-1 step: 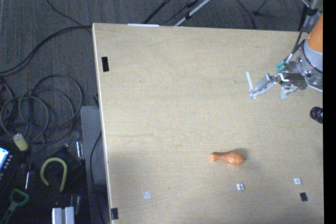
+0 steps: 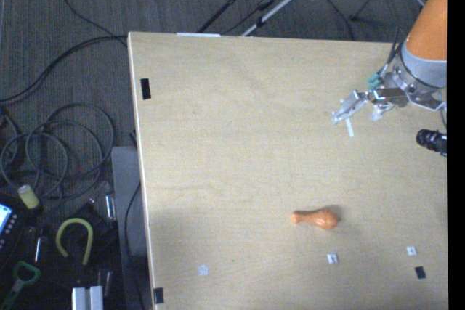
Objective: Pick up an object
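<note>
Camera view | orange object [image 2: 317, 218] lies well below-left of jaws (apart)

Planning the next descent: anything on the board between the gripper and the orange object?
Nothing visible. The gripper is at the upper right, the orange object lies alone lower down, and only bare tan board separates them. The small markers sit lower right of the object, off that line.

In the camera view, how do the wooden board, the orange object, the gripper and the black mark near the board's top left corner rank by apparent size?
1. wooden board, by far the largest.
2. gripper and orange object: these look about alike, and the gripper sits higher above the board, so I do not rank them.
3. black mark, the smallest.
</note>
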Tool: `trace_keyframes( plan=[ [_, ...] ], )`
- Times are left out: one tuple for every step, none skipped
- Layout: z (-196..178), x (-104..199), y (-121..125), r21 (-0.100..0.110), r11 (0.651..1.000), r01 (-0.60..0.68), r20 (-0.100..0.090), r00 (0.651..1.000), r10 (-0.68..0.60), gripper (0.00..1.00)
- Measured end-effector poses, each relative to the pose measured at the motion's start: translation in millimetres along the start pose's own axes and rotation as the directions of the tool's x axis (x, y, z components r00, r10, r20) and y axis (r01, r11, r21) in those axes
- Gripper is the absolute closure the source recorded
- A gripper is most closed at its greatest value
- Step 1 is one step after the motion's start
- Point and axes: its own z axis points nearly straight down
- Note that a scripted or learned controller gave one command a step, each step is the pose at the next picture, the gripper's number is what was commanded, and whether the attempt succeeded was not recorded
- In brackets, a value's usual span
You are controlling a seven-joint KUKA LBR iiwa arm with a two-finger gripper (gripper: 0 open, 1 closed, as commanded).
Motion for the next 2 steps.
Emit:
trace_keyframes(
  plan=[
    [81.3, -34.2, 56.8, 0.001, 0.994, 0.11, 0.002, 0.994, -0.11, 0.0],
    [153.9, -33.3, 64.4, -0.001, 0.908, 0.419, 0.001, 0.908, -0.419, 0.0]
  ],
)
